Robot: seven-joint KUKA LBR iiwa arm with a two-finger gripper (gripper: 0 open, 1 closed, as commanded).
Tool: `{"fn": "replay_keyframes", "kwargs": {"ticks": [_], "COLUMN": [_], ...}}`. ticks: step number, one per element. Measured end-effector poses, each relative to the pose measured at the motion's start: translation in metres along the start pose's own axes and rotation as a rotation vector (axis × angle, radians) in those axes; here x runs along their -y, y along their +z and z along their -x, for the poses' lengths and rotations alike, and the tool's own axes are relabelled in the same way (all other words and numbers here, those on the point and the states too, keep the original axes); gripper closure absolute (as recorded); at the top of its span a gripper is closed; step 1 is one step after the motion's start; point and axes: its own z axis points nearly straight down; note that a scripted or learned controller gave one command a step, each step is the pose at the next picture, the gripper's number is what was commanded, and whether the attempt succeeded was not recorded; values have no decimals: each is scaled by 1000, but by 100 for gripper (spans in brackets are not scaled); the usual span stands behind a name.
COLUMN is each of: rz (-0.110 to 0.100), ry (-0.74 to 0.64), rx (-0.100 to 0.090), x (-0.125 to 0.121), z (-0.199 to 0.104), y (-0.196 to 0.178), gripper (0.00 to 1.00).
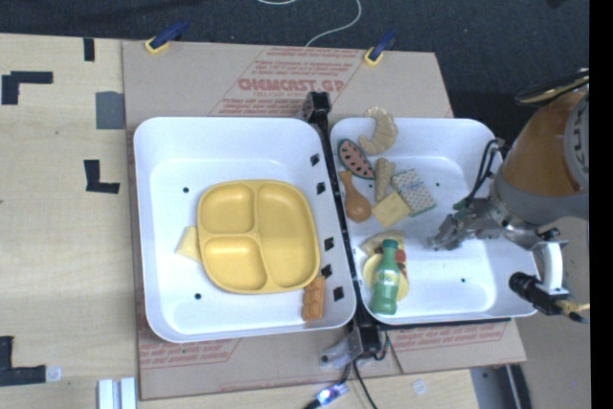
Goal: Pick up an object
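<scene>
Right bin (479,297), near to far:
- Green bottle (385,281), smooth plastic, lying on a yellow disc: the nearest candidate, best pinched across its narrow body.
- Hand (450,233), low over bare bin floor beside the toys; its spread cannot be told.
- Toy foods (388,192), clustered: wedge, checkered block, watermelon slice.

Left bin: yellow compartment plate (259,235), glossy.

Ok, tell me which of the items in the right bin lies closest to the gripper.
The grey speckled sponge piece, the rightmost of the cluster, lies closest to the gripper. The yellow block, green bottle and watermelon slice lie farther left.
</scene>
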Motion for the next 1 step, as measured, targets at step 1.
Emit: {"fn": "replay_keyframes", "kwargs": {"ticks": [1], "rz": [6], "ry": [0], "rx": [2], "x": [-4], "z": [0], "y": [-42], "gripper": [100]}}
